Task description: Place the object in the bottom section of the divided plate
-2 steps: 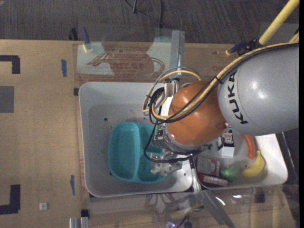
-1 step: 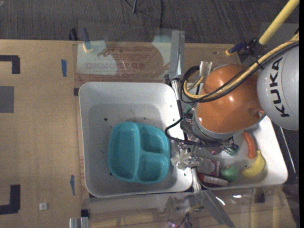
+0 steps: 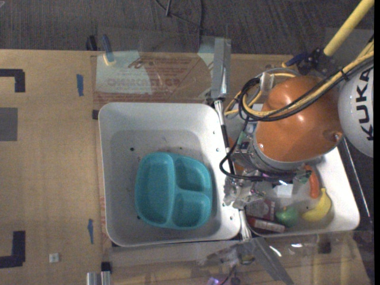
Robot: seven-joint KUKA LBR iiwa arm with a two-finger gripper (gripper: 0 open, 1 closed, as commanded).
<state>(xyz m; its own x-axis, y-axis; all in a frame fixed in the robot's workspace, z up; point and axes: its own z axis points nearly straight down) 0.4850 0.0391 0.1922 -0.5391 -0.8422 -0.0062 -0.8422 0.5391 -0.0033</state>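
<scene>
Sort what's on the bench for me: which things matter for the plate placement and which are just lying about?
Belong to the job:
- teal divided plate in the left bin
- gripper, low over the right bin
- which object it is after, I cannot tell

Just lying about:
- banana
- green item
- orange piece
- clear sheet behind the left bin

Teal divided plate [image 3: 173,190] in left bin [image 3: 119,123]; arm [image 3: 294,126] over right bin [image 3: 347,209].

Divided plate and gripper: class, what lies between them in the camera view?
Between the divided plate and the gripper, the camera view shows a strip of bare bin floor, then the left bin's right wall.
</scene>
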